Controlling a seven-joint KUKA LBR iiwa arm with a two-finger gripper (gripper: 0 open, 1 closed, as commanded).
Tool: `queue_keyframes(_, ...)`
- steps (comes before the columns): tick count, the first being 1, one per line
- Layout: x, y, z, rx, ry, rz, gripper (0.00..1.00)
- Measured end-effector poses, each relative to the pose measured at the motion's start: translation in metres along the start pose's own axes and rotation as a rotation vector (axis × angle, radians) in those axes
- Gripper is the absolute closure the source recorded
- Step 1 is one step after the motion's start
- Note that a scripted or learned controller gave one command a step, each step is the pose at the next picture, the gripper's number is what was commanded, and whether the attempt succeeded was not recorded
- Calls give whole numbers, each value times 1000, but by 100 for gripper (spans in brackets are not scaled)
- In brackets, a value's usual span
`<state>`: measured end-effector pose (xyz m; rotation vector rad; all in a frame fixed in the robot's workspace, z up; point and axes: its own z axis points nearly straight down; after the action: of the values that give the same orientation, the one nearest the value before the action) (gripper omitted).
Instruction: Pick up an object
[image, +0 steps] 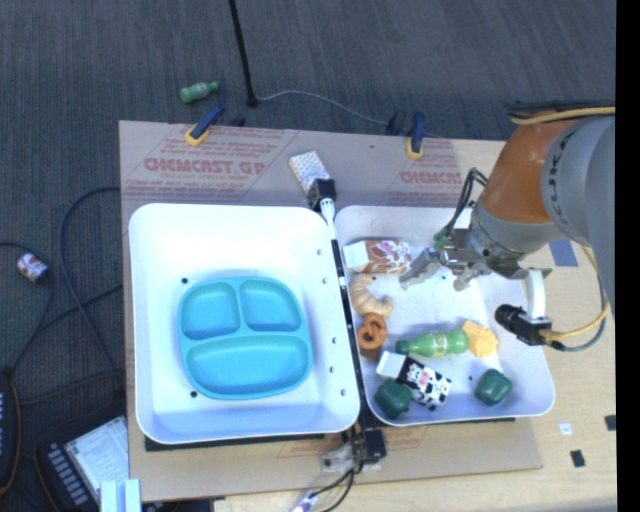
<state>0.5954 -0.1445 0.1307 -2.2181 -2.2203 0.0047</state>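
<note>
- Bins sit side by side on a brown board: your left bin (160, 300) fills the middle left of the frame, and your right bin (520, 345) lies at the middle right.
- Your left bin holds a blue divided tray (243, 335), lying flat near its centre.
- Your arm (560, 180) enters from the upper right of the frame, orange band showing above the wrist.
- Your gripper (447, 268) hangs over the upper part of the right bin, its two fingers spread apart with nothing between them.
- Just left of the gripper you see a printed packet (385, 255) by the bin's upper left corner.
- Below that, a pale croissant-like piece (365, 292) lies along the left wall, and a small brown ring (372, 332) sits just under it.
- Lower in the bin, a green bottle (435, 345) lies on its side, with a yellow piece (482, 340) touching its right end.
- Along the bottom edge you have a dark green lump (392, 398), a black-and-white cow-patterned block (425, 382) beside it, and another green piece (492, 386) toward the lower right.
- All of these objects lie apart from the gripper, resting on the bin floor.
- Outside the bins, a small green bottle (198, 92) lies on the carpet in the upper left of the frame.
- Two blue clamps (205, 125) grip the board's top edge.
</note>
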Motion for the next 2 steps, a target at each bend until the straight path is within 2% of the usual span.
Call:
queue_keyframes(1,5,51,44,29,2,-5,0)
queue_keyframes(2,9,62,45,55,-9,-1,0)
